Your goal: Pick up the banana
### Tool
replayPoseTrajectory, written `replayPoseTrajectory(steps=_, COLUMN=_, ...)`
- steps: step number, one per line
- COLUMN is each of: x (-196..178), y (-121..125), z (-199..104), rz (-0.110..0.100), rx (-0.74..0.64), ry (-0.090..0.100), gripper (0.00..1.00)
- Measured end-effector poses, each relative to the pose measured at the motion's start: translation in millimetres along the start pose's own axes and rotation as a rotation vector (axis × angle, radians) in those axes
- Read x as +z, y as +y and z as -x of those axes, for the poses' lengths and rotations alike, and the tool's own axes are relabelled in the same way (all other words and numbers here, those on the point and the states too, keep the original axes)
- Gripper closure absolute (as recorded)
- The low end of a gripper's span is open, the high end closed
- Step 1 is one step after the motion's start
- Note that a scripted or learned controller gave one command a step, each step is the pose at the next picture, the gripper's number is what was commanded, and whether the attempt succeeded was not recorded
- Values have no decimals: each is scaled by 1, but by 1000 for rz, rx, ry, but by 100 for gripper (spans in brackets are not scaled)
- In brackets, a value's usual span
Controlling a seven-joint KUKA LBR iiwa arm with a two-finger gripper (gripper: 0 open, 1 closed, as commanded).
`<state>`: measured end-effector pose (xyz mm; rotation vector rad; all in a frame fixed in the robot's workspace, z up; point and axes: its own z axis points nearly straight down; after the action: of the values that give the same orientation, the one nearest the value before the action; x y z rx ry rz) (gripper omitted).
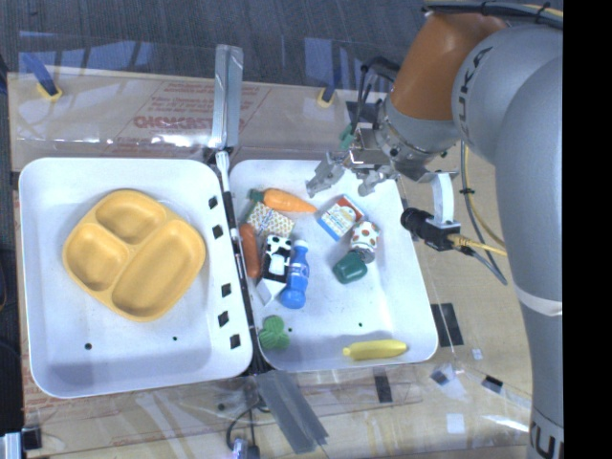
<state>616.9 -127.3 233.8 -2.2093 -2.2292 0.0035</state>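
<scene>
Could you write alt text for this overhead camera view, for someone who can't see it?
A grey robot arm's open gripper hovers over the far end of the right white bin, empty, while the yellow banana lies at the bin's near edge. Carrots, a blue bottle and other small toys clutter the bin; the left bin holds a yellow divided plate.

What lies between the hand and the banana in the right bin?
In the camera view, the hand hovers at the bin's far side and the banana lies at the near edge. Between them sit a small carton and a green object.
</scene>
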Motion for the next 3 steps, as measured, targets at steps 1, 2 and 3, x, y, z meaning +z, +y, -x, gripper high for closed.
replayPoseTrajectory(steps=1, x=-81, y=-46, z=66, rz=4, rx=-39, ry=-2, gripper=0)
replayPoseTrajectory(steps=2, x=114, y=-74, z=65, rz=-1, rx=155, ry=0, gripper=0)
replayPoseTrajectory(steps=3, x=143, y=-141, z=59, rz=0, rx=-101, ry=2, gripper=0)
